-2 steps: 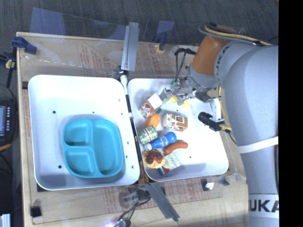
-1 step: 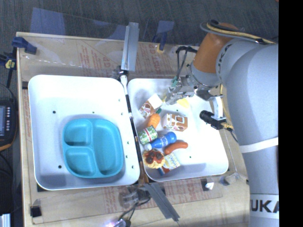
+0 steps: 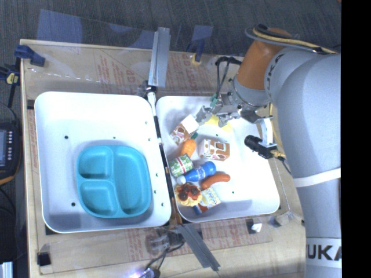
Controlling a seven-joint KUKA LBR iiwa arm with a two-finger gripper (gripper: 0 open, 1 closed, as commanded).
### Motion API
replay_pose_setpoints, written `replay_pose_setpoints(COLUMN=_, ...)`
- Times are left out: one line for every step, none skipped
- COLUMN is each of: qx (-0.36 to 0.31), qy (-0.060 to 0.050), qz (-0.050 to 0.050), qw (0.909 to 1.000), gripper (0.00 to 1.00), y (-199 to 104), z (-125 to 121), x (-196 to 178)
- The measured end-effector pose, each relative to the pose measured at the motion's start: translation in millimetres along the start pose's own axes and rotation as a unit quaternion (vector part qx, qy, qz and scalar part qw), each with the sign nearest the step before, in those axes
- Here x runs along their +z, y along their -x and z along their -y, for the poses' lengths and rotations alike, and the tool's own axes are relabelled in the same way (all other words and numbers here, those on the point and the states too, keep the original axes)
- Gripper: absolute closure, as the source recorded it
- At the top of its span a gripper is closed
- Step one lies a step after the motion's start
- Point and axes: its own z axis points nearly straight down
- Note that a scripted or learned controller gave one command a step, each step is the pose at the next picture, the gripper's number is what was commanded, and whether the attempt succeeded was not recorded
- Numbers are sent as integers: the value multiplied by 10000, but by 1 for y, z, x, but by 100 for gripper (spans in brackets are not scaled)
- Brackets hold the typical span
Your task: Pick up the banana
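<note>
In the right bin [image 3: 255, 196], mixed toy food, banana [image 3: 223, 122] under the claw [image 3: 217, 112], grip unclear; left bin [image 3: 52, 114]: blue tray [image 3: 113, 181].

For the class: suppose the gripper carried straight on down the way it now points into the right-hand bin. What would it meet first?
Most likely the banana, the yellow thing lying right beneath the gripper near the back of the right bin. Depth is hard to judge from above, so it may already be touching it.

right bin [image 3: 264, 197] crowded, left bin [image 3: 52, 114] edges open
</note>
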Motion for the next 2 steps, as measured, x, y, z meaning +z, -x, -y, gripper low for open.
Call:
replay_pose_setpoints(qx=-16, qy=9, qz=5, qw=10000, gripper=100, y=0, z=-1, x=-10)
replay_pose_setpoints(qx=-17, qy=8, qz=5, qw=10000, gripper=0, y=0, z=-1, x=-10)
